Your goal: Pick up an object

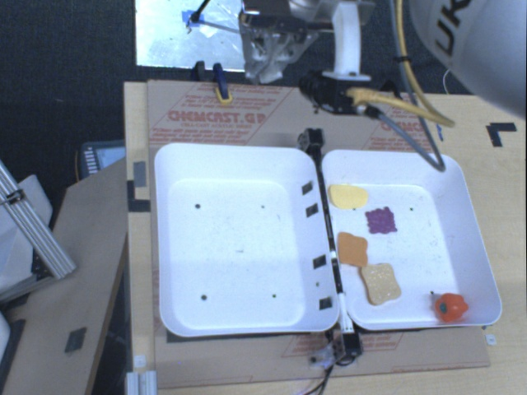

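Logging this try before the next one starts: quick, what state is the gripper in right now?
Gripper: cannot be told; it hangs above the bench beyond the two white bins, with nothing visibly held.

Gripper (265, 64) at 12 o'clock is blurring, fingers unreadable. Arm (461, 23) at 1 o'clock is running off the top and right edges. Cables (412, 97) are hiding part of the bench.

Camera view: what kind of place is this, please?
Probably a robotics lab test bench, not a kitchen: two white bins sit on a printed cardboard sheet, toy food pieces such as a purple piece lie inside, and cables hang above.
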Controlling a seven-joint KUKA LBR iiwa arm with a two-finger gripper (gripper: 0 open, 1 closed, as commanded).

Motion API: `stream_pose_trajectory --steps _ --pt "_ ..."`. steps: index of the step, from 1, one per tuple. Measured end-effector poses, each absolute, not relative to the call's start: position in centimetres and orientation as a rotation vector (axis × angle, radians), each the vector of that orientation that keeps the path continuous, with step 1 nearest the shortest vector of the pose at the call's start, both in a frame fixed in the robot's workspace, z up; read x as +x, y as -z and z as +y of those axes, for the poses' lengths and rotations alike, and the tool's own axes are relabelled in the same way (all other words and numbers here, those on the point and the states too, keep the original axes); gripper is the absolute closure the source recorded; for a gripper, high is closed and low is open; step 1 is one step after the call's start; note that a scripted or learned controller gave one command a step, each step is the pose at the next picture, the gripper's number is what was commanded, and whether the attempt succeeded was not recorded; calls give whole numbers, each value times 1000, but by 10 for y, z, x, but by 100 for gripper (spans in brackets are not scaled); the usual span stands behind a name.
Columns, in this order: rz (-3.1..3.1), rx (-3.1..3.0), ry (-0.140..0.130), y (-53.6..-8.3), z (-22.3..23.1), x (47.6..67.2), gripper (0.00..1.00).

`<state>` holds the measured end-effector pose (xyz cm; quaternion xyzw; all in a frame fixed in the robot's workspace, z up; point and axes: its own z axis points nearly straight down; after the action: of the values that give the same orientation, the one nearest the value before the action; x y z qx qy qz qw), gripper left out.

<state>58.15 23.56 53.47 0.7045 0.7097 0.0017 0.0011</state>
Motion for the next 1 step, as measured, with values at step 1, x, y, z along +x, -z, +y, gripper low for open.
stream_pose_trajectory --steps 1 --pt "2227 2225 25 -322 234 564 100"
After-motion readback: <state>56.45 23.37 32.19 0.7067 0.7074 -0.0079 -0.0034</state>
